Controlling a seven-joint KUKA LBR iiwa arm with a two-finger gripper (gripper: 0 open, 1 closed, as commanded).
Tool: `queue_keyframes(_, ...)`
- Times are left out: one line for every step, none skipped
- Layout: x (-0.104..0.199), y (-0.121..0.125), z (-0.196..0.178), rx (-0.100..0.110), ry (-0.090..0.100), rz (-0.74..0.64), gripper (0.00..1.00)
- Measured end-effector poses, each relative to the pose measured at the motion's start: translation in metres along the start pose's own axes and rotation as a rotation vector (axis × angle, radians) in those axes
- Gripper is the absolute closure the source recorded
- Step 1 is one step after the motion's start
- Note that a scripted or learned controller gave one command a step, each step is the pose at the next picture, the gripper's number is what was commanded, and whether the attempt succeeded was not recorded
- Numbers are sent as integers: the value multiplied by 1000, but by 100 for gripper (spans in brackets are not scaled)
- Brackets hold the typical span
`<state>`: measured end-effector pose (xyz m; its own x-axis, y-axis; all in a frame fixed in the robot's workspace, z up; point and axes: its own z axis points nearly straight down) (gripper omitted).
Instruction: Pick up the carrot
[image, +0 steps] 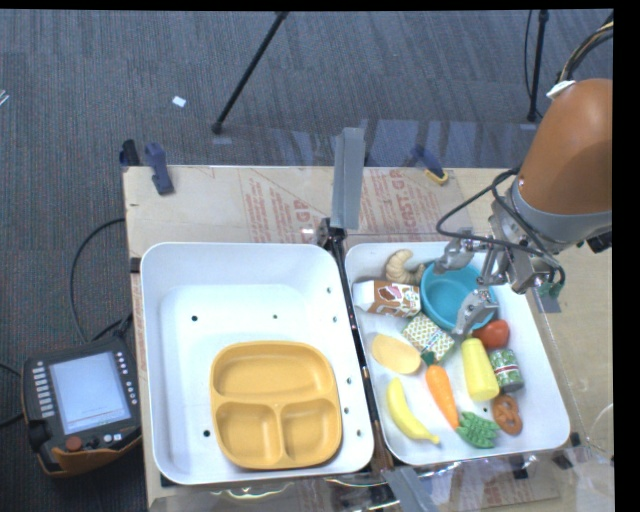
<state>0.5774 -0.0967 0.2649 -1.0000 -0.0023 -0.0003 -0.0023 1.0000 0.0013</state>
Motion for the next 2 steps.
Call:
queue_keyframes(58,28,75,0,7,125,0)
queue_keyframes(104,1,173,0,10,280,0)
